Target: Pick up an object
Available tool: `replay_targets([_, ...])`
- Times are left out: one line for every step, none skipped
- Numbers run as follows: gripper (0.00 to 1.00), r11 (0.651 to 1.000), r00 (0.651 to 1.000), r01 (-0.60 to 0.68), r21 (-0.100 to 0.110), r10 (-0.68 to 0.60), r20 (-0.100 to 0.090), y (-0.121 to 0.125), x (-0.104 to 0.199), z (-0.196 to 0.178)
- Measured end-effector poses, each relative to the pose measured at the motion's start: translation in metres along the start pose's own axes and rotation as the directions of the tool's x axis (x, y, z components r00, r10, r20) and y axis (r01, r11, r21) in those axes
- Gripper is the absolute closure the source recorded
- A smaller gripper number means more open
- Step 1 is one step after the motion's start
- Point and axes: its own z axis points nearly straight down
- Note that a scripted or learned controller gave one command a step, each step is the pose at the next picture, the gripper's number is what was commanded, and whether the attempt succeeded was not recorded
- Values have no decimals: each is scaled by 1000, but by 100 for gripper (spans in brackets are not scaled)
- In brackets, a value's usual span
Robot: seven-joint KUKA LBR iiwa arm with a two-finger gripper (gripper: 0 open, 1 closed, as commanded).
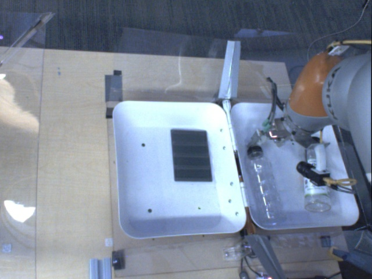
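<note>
A pale wooden bench (64, 173) carries two shallow white bins side by side. The left bin (133, 208) holds a dark ribbed rectangular pad (190, 155) near its middle. The right bin (343, 211) holds a clear plastic bottle (263, 182) with a dark cap along its left wall, and a small clear jar (317, 193) toward the near right. The gripper (273, 133) hangs over the bin's far part, just beyond the bottle's cap; how its jaws stand cannot be told.

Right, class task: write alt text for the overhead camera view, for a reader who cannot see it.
A grey robot arm with an orange band reaches from the right over the right white bin, which holds a clear plastic bottle lying on its side and a small jar. The left white bin beside it holds a dark rectangular block near its middle.
</note>
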Motion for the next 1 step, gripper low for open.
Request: replay_targets([0, 1000, 1000, 0, 0, 0, 0, 0, 0, 0])
